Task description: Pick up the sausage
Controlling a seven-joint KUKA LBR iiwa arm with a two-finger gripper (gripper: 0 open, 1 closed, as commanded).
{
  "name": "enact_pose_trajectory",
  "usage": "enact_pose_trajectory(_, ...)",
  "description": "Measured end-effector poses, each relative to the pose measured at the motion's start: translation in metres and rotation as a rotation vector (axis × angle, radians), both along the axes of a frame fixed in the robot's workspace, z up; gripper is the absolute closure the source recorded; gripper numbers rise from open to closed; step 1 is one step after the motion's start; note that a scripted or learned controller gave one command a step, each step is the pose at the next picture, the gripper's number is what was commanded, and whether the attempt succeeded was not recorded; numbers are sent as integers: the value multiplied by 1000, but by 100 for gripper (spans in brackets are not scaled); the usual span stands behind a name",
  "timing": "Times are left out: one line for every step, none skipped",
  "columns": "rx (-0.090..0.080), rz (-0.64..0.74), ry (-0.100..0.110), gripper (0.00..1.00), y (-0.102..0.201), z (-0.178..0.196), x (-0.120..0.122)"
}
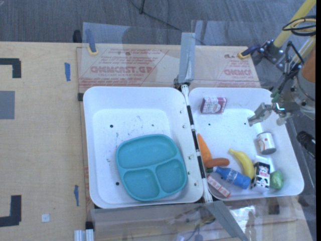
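Observation:
The sausage (pixel 217 162), short and reddish-brown, lies in the right bin (pixel 228 127) near its front left, touching the lower end of an orange carrot (pixel 202 149). My gripper (pixel 268 116) hangs over the right bin's right side, well to the right of and behind the sausage. It is open, with nothing between its fingers.
Also in the right bin are a pink carton (pixel 213 105), a small can (pixel 265 142), a banana (pixel 242 162), a blue bottle (pixel 234 177), a black-and-white carton (pixel 262 174), a green item (pixel 276 179) and a round tin (pixel 218 186). The left bin (pixel 100 114) holds a teal divided plate (pixel 150 165).

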State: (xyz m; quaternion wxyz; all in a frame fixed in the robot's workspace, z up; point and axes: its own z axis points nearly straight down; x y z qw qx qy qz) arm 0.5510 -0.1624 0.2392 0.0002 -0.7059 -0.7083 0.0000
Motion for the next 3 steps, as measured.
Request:
enact_pose_trajectory(0, 222, 0, 0, 34, -118, -45)
enact_pose_trajectory(-2, -132, -13, 0, 62, -151, -61)
enact_pose_trajectory(-3, -170, -10, 0, 56, -151, 8)
